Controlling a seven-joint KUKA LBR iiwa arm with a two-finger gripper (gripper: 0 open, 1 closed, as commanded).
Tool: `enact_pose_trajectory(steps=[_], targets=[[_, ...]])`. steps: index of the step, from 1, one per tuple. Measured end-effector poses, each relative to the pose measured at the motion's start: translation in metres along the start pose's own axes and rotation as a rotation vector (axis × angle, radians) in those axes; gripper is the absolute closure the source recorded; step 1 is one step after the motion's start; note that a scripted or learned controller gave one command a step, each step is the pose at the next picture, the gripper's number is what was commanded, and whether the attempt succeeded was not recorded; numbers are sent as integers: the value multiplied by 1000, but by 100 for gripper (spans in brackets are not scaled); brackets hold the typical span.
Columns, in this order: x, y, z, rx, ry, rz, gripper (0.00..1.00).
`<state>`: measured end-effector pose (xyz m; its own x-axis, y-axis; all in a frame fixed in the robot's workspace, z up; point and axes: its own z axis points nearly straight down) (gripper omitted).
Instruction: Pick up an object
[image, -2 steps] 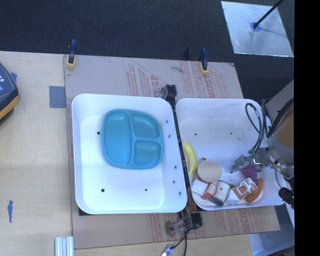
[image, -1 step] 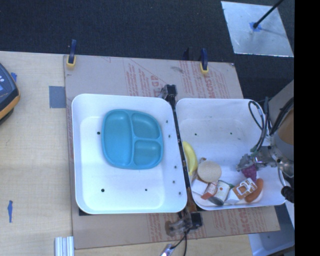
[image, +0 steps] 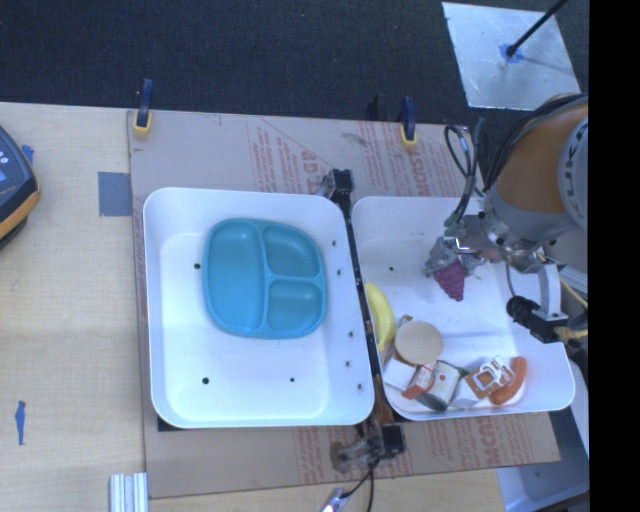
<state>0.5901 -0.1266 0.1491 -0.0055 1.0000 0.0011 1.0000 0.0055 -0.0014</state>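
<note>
Wooden bench (image: 70, 330) with a cardboard sheet (image: 290, 150) clamped on it, two white bins side by side, dark carpet behind. Arm (image: 535, 170) is seen reaching over the right bin (image: 400, 225), gripper (image: 455, 255) low above its upper middle. A purple item, likely toy grapes (image: 453, 281), is seen right at the fingertips, hanging just below them. It appears pinched between the jaws, so the gripper is judged clenched on the grapes, though the contact is small and partly hidden by the wrist.

Risks, judged: grip looks to be only on the top edge of the cluster, so a slip could be caused by a fast lift or swing. A drop would land back in the same bin. A cable (image: 462, 160) looped beside the wrist could be snagged.

Other items are grouped well below the jaws, along the near wall: a banana (image: 379, 314) down and to the left against the divider, a round tan disc (image: 418, 342), a small red-and-white carton (image: 432, 384), an orange item (image: 503, 380). None is touching the grapes; nothing blocks a straight lift. Far left of the jaws, the left bin (image: 170, 400) is seen holding a blue divided plate (image: 265, 278).
</note>
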Motion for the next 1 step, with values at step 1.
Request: enact_pose_trajectory(steps=[1], targets=[[73, 2, -43, 1, 1, 1, 100]])
